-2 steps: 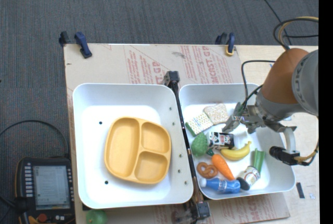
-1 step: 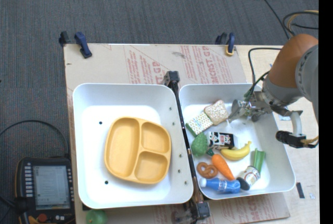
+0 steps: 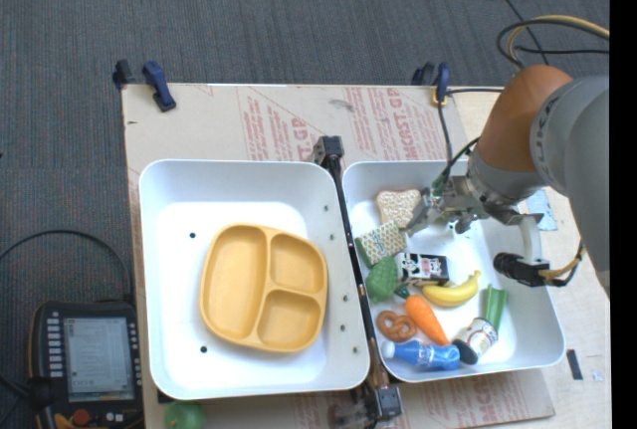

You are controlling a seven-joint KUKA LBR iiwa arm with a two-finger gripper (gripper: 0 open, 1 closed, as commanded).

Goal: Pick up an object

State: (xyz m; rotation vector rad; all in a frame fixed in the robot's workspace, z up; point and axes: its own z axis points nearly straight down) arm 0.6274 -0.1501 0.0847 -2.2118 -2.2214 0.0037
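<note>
The right bin point(image 3: 542, 342) holds several toy foods: a toast slice point(image 3: 398, 206), a green-checked wafer point(image 3: 380, 242), a leafy green point(image 3: 383, 279), a small black-and-white carton point(image 3: 423, 267), a banana point(image 3: 450, 292), a carrot point(image 3: 428, 320), a pretzel point(image 3: 396, 325), a blue bottle point(image 3: 418, 353), a small can point(image 3: 478, 337) and a green stick point(image 3: 493, 305). My gripper point(image 3: 436, 208) hangs low over the bin's upper middle, just right of the toast and above the carton. I see nothing held in it.
The left bin point(image 3: 159, 218) carries a yellow divided plate point(image 3: 264, 288). Blue clamps point(image 3: 157, 84) sit at the board's back corners. A teach pendant point(image 3: 85, 357) lies on the floor at bottom left, and a green ball point(image 3: 184, 414) rests below the left bin.
</note>
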